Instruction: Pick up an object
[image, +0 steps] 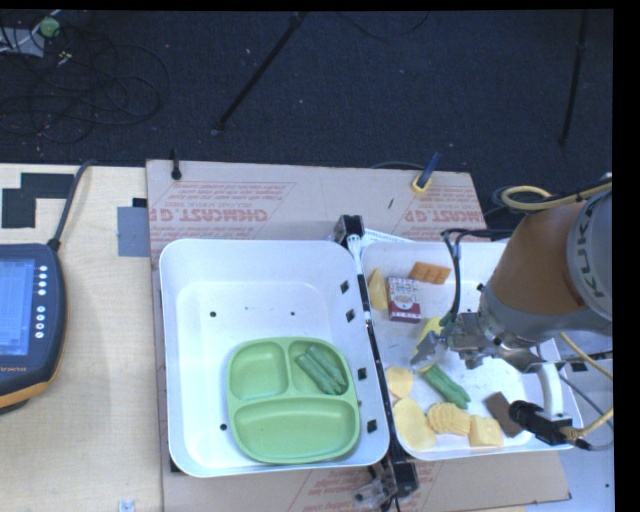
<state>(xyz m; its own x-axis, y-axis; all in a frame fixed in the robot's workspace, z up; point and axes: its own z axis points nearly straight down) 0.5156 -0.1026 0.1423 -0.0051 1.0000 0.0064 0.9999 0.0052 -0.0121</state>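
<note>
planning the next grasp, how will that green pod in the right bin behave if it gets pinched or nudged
The green pod looks long, narrow and rounded, so it may roll or pivot sideways when nudged. It seems a small, smooth plastic toy, so probably light, stiff and slippery. It lies against the yellow pieces, which may shift along with it.

even overhead light, bright white bins (200, 270), dark floor beyond, soft shadows, slightly grainy.

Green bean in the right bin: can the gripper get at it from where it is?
Probably yes. The gripper hangs just above the bean, which lies uncovered on the bin floor, though yellow pieces crowd its lower end.
</note>
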